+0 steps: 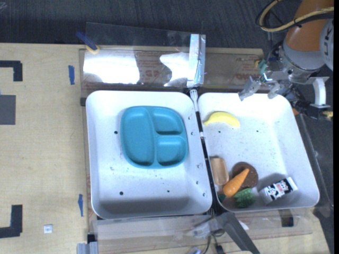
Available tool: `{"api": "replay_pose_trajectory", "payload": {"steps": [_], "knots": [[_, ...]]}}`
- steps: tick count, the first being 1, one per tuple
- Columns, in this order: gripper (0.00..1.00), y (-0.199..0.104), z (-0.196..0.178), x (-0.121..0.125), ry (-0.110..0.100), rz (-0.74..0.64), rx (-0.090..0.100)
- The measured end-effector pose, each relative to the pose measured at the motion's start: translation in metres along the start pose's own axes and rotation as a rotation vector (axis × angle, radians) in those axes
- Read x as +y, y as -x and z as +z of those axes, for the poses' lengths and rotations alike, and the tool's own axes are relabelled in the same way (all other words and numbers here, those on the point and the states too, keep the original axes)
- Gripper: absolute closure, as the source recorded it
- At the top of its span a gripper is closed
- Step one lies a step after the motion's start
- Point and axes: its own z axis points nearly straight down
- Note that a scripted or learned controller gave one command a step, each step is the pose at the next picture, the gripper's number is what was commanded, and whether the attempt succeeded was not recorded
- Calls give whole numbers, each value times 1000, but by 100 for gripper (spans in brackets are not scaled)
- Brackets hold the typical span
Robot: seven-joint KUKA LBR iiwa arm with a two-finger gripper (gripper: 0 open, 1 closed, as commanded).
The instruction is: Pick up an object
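No object has been picked up yet, as far as the view shows. The candidates lie in the right bin (302,142): a yellow banana (222,119) near its upper left corner, and along the lower edge a tan block (219,169), a brown disc (248,173) with a carrot (235,183) lying across it, a green broccoli piece (244,197) and a small black-and-white carton (278,189). The claw (260,89) hovers at the bin's upper rim, well apart from all of them, its two fingers spread open with nothing between them. The left bin (100,142) holds a blue divided plate (154,136). The reach down, the grasp and the lift all remain.
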Motion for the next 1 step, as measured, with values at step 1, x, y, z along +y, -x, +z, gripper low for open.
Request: {"api": "replay_pose_trajectory", "payload": {"steps": [1], "knots": [[0,-35,69,5,-9,-188,5]]}}
